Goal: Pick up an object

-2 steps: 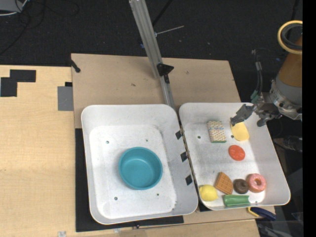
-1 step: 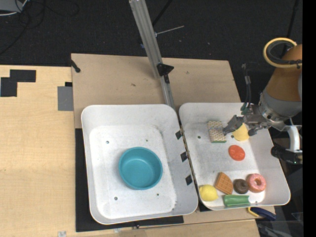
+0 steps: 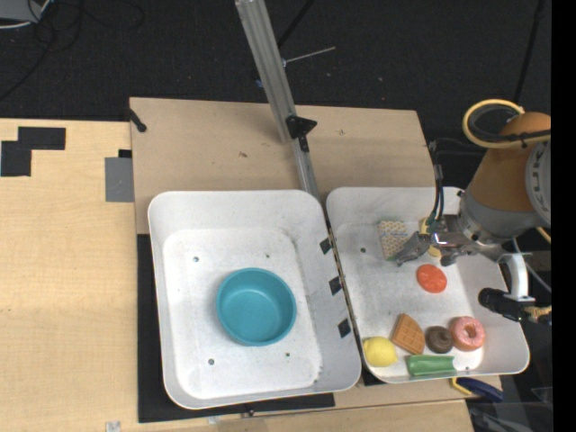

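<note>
The right bin [image 3: 360, 214] holds a beige mesh piece [image 3: 392, 234], an orange-red ball [image 3: 432, 279], a waffle-like orange piece [image 3: 408, 334], a yellow lemon [image 3: 380, 352], a brown donut [image 3: 439, 338], a pink donut [image 3: 468, 333] and a green block [image 3: 429, 364]. My gripper [image 3: 423, 247] hangs low in this bin, just right of the mesh piece and just above the orange-red ball. Something small and yellow shows right beside it. The arm's body with its orange band [image 3: 504, 169] rises at the right.
A teal bowl [image 3: 256, 306] sits in the left bin [image 3: 180, 214]. A grey metal rail [image 3: 274, 70] slants down from the top toward the gap between the bins. The bins' inner walls meet at black clips [image 3: 335, 284].
</note>
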`<state>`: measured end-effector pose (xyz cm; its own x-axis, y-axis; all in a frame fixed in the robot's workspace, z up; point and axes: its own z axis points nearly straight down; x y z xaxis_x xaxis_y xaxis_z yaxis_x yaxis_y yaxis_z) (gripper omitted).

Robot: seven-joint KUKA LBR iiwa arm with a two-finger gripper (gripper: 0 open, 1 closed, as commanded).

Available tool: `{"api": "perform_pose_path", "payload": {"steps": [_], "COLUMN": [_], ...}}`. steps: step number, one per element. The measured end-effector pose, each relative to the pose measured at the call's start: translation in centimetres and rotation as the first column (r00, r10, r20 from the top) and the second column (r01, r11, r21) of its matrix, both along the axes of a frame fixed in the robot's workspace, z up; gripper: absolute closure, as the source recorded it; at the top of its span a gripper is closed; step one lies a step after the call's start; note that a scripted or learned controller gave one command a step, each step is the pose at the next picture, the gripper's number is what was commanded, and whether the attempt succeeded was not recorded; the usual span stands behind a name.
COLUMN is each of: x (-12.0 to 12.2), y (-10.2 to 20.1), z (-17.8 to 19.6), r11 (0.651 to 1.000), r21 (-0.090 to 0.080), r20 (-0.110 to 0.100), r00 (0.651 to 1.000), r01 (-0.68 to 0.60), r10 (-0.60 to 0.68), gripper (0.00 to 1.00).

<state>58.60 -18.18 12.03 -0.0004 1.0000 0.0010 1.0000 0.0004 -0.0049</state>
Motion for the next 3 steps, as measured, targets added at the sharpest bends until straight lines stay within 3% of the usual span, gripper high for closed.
{"api": "perform_pose_path", "payload": {"steps": [1, 2, 3], "x": [0.0, 0.1, 1.2], "y": [0.0, -0.1, 0.1], "z": [-2.9, -1.7, 3.3], "r11": [1.0, 1.0, 1.0], "r21": [-0.002, -0.003, -0.002], "r20": [0.005, 0.008, 0.009], "r00": [1.0, 1.0, 1.0], "r01": [0.0, 0.001, 0.0], "r10": [0.0, -0.001, 0.0], "gripper": [0.0, 1.0, 1.0]}}
